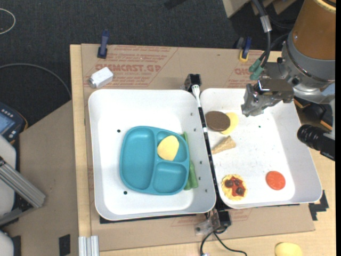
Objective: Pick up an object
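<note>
Nearest the lens, at the bottom edge, a pale yellow rounded object [286, 249] is cut off by the frame and cannot be identified. Cables and a clamp [213, 225] sit at 6 o'clock below the seam of the two bins.

Surface: a cardboard sheet [138, 68] covers the bench, over dark carpet [80, 15]. Red print on the cardboard is mirrored or worn; it looks like "CAST" with other letters, not reliably legible. A small white block [101, 77] lies at 11 o'clock, beside a blue clamp [103, 45].

Left bin [101, 143]: a teal divided plate [152, 161] holds a yellow lemon-like piece [169, 148] in its upper right compartment. A green strip [190, 169] lies along the plate's right edge, partly hidden.

Right bin [298, 159]: at 10 o'clock, a brown disc [217, 120] overlaps a yellow piece [232, 120], mostly hidden beneath it. A tan wedge [224, 144] lies just below. At 6 o'clock sits a small pizza-like round [234, 186]; an orange-red disc [275, 180] lies to its right, apart.

The gripper [251, 108] hangs over the right bin's upper part, just right of the brown disc and not touching it. Nothing shows between its fingers; their spread is too dark to make out, so I cannot tell. A yellow clamp [245, 49] stands behind.
</note>
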`<state>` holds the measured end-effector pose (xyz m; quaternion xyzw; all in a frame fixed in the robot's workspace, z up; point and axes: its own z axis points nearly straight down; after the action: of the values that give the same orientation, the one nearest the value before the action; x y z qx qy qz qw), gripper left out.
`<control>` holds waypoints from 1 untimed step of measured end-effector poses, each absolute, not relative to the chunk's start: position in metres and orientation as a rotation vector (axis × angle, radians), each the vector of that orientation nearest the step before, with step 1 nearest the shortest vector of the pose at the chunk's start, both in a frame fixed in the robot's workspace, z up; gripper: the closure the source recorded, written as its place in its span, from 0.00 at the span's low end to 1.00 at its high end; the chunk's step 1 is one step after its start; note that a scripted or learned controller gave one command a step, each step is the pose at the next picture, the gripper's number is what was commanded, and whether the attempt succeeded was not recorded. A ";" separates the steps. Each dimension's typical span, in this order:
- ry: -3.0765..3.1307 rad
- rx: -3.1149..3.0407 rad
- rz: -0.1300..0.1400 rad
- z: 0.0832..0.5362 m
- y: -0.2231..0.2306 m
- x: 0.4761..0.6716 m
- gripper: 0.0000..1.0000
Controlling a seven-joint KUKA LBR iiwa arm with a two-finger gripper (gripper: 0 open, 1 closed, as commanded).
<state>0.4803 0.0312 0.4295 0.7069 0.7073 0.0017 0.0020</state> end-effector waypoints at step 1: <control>2.224 2.226 -0.009 0.348 0.042 0.479 1.00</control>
<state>0.4787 0.0421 0.3478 0.7074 0.7068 -0.0028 -0.0026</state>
